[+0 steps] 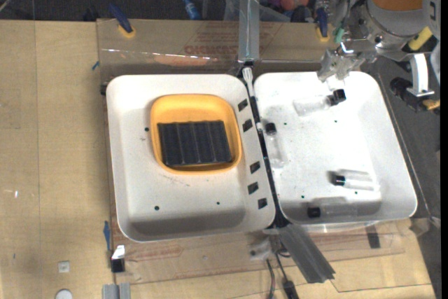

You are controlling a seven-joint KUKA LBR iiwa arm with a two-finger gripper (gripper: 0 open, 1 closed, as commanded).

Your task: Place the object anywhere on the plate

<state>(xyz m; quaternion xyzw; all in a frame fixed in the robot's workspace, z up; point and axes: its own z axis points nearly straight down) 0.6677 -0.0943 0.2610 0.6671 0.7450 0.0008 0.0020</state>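
here the yellow plate (159,108) with a dark ribbed block (194,143) sits in the left bin (126,185), a clear marker (351,180) lies in the right bin (392,150), and the gripper (334,65) hangs over its far edge.

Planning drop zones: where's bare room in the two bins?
Left bin: a bare white strip runs around the yellow plate, widest along its near side. The plate carries a dark ribbed block. Right bin: the middle is bare, between the small clear item below the claw and another near the front.
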